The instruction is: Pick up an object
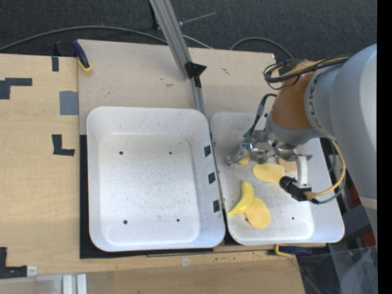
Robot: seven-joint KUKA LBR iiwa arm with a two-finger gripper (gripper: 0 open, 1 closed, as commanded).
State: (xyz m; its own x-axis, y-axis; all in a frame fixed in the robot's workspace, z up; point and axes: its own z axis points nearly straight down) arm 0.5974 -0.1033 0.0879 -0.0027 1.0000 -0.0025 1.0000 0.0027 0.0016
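gripper (248,155) sits low in the right bin (318,225) beside yellow pieces (257,210); whether it is spread or pinching cannot be told.

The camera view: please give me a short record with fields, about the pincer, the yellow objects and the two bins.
arm: reaches in from the right, over the right bin
pincer: low in the right bin's upper part
yellow objects: one flat piece just below the wrist; a banana-like piece touching a rounder piece lower in the same bin
small yellow bit: beside the pincer; cannot tell if it is grasped
left bin: white, speckled with dark dots
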